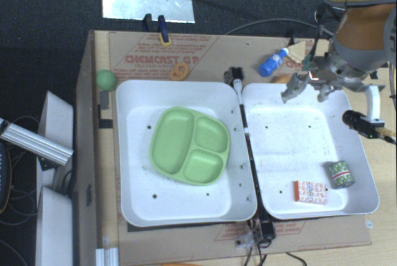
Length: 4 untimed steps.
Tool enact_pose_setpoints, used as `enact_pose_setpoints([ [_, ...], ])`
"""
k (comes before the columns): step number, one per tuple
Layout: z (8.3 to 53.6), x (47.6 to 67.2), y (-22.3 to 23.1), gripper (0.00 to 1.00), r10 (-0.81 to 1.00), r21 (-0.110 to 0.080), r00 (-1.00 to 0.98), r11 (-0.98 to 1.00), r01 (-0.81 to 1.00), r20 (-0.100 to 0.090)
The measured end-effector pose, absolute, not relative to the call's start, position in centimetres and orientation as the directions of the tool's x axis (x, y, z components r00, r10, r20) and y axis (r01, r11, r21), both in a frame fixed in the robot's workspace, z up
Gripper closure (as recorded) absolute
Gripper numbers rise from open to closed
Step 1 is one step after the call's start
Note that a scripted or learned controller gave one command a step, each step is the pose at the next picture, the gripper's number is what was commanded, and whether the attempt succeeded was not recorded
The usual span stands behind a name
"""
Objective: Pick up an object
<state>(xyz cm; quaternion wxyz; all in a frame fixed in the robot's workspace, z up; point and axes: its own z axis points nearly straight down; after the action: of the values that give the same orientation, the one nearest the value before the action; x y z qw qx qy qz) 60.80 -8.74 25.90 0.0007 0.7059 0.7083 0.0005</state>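
Below the gripper (308,86), which hangs open over the far edge of the right bin (273,196), the bin floor lies bare and wide, open for a straight descent. The only things there sit well nearer the camera and to its right: a small green can (339,173) and just beside it a flat red-and-white packet (309,191), both by the near rim. To its left the ridge between the bins blocks a low sideways pass. Beyond it a green divided tray (189,146) takes the middle of the left bin (133,196). Just behind the gripper, off the bin, lies a blue bottle (272,63)
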Motion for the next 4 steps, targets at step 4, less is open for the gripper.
enact_pose_setpoints([
  [4,8.5,62.1,-20.7,0.0,1.0,0.002,-0.002,0.002,1.0,-0.001],
])
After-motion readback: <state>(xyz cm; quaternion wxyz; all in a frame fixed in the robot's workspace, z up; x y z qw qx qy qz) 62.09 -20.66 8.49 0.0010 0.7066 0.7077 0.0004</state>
